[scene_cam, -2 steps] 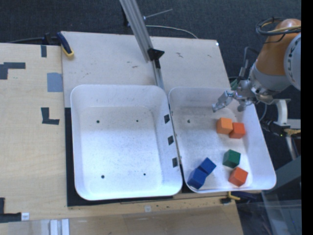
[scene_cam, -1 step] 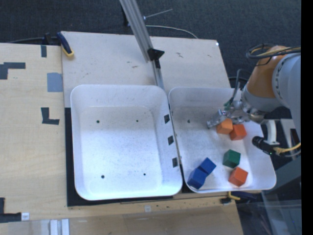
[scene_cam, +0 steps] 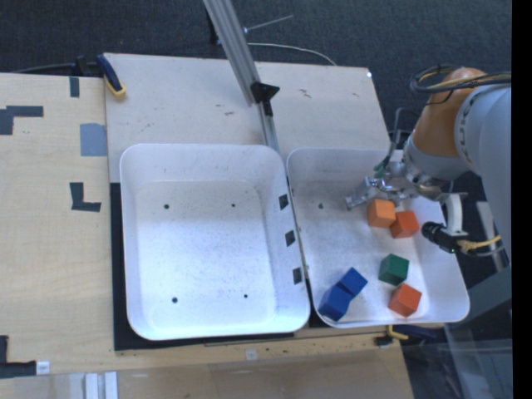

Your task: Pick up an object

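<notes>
Right bin (scene_cam: 332, 223): hand (scene_cam: 371, 191), finger state indiscernible, low beside orange block (scene_cam: 381, 213), which touches a second orange block (scene_cam: 405, 224); advised: centre over one block, avoiding its neighbour.

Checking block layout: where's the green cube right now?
The green cube sits in the right bin, toward its near right corner, between two orange blocks above and another orange block below.

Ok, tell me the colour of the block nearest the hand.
Orange block, seen in the camera view, just below the hand.
</notes>
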Controlling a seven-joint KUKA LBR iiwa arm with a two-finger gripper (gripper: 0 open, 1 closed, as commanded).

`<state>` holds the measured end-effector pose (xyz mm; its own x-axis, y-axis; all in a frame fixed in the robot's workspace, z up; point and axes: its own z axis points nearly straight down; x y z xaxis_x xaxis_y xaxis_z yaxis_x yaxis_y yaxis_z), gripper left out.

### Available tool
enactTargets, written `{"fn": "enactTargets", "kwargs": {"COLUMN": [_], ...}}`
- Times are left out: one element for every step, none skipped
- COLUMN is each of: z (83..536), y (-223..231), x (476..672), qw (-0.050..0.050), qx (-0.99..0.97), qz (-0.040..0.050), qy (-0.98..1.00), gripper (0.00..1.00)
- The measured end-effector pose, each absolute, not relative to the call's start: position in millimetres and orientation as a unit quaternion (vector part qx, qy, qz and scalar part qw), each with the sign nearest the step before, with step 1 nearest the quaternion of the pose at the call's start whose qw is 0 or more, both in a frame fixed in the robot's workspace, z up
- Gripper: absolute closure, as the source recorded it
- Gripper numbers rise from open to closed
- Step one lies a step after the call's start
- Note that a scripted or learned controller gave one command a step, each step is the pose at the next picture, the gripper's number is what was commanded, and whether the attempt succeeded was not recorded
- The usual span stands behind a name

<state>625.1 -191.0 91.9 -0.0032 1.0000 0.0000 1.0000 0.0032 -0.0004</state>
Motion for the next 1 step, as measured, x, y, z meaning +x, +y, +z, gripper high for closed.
{"fn": "enactTargets", "kwargs": {"z": [91.8], "y": [-208.9], "x": [587.6], "qw": [0.001], "qx": [-0.707], "qz": [0.0018], "qy": [-0.707], "gripper": [0.0]}}
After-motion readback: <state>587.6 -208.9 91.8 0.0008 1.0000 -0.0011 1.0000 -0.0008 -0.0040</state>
